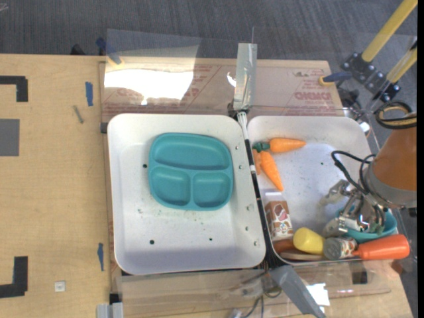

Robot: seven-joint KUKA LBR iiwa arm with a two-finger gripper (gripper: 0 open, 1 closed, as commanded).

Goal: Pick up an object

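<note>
The right bin holds two orange carrots near its far left corner. Along its near edge lie a small brown-and-white carton, a yellow lemon, a grey cylinder and a long orange piece. My gripper hangs low over the near right part of this bin. It is open, one fingertip pointing toward the bin's middle and the other just above the grey cylinder, with nothing between them. A teal object lies partly hidden under the gripper body.
The left bin carries a teal divided plate at its middle. A metal divider stands behind the seam between the bins. Black cables loop over the right bin's far right side. Yellow struts rise at the top right.
</note>
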